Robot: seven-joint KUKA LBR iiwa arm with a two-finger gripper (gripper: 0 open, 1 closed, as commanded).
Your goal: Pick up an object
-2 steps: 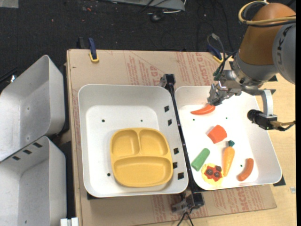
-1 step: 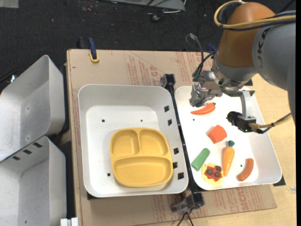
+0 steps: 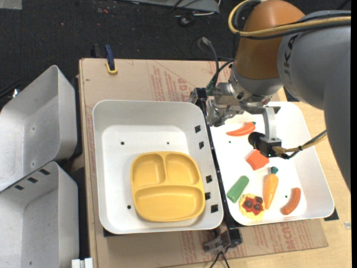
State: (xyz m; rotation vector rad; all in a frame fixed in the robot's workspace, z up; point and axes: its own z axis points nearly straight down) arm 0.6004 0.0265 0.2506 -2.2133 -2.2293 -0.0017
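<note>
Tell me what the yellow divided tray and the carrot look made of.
The yellow divided tray looks like moulded plastic: one even colour, rounded compartment ridges, soft sheen. The carrot looks like a plastic toy: smooth, uniformly orange, with a green top, though rubber is possible.

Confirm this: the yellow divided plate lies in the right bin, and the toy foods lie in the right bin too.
Not quite. The camera view shows the yellow divided plate in the left bin, not the right. The toy foods, such as the carrot and the sausage, do lie in the right bin.
</note>
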